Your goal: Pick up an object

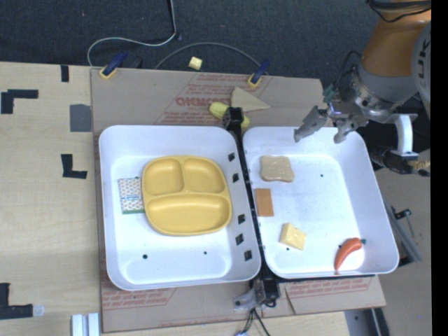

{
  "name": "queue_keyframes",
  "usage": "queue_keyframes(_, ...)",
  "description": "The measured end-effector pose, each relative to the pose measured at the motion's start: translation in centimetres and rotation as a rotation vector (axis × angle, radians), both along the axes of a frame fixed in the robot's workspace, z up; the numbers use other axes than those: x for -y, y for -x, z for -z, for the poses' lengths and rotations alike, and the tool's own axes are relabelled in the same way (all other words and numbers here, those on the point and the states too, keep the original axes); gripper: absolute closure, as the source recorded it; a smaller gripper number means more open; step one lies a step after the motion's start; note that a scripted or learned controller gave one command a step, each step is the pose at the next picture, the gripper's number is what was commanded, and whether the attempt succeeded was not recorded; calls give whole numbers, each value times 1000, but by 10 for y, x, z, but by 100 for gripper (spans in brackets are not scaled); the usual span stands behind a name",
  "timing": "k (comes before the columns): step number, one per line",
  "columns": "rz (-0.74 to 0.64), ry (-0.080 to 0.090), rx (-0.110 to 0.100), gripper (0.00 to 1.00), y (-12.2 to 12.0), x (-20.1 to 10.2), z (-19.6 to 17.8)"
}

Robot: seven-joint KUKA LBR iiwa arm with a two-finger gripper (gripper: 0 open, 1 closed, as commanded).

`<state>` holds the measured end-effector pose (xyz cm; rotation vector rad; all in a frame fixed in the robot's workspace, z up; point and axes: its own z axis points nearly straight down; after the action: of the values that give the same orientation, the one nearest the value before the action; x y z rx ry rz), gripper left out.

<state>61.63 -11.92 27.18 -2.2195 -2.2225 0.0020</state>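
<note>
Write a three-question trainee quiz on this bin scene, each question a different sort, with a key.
1. True or false: the yellow divided plate lies in the left bin.
2. Which lies nearest the right bin's front right corner? A) bread slice B) cheese wedge C) orange carrot toy
3. Fill in: the gripper hovers over the right bin's ____ edge.

Key: 1 true; 2 C; 3 far.

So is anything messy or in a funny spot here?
Mostly tidy. The odd bits lie on the cardboard behind the bins, outside them: a tan wedge, a yellow piece and a small yellow cube. In the right bin, the orange carrot-like toy sits jammed in the near corner against the wall.
</note>
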Motion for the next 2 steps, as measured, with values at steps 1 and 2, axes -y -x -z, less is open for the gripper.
queue_keyframes(1, -2, 0, -4, 0, -32, -21, 66)
queue_keyframes(2, 1, -2, -13, 0, 12, -22, 176)
